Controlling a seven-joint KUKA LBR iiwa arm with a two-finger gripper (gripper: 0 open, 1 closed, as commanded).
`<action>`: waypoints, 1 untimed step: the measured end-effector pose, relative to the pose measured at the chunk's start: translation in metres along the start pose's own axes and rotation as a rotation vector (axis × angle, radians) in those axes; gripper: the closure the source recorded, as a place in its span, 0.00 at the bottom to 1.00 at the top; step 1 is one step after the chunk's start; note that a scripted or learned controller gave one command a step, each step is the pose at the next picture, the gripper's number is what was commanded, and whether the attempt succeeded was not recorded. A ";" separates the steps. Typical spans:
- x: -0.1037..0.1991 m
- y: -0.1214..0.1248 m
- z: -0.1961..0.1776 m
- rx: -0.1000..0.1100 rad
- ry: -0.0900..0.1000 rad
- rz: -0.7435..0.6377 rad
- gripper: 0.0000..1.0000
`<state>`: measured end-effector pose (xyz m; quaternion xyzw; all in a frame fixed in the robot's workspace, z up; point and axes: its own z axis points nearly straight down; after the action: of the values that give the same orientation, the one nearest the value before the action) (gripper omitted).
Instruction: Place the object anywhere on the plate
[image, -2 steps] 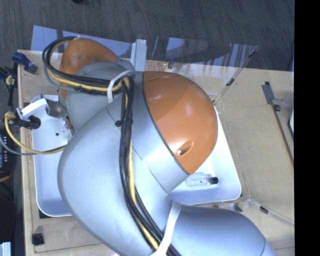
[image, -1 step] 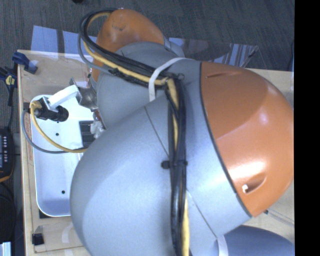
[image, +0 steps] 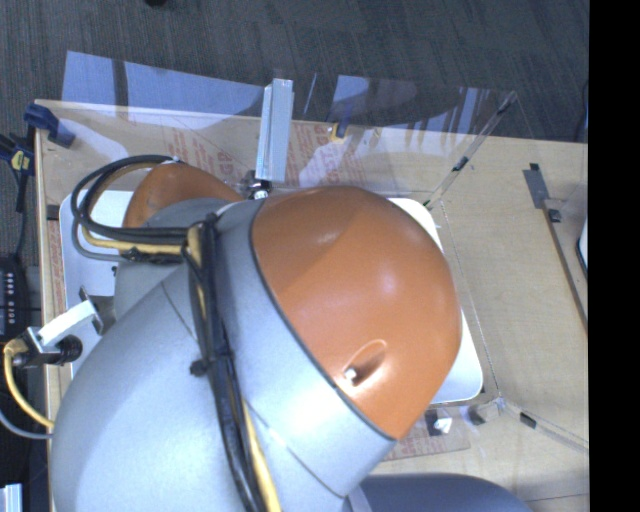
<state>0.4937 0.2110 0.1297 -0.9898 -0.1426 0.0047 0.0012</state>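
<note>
Pincer-bearing arm (image: 300, 330) | over white bin (image: 468, 382) | black cables (image: 213, 330) alongside

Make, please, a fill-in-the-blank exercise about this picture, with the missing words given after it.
1. The large rounded cover on the arm is ____ in colour.
2. The arm's lower body is ____ in colour.
3. A bundle of black ____ runs along the arm.
4. The arm covers most of the white ____ on the bench.

Missing words: orange; grey; cables; bin
</note>
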 end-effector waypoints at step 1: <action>0.000 0.000 0.000 0.000 0.001 0.000 0.00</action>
<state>0.4939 0.2111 0.1301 -0.9898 -0.1425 0.0043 0.0013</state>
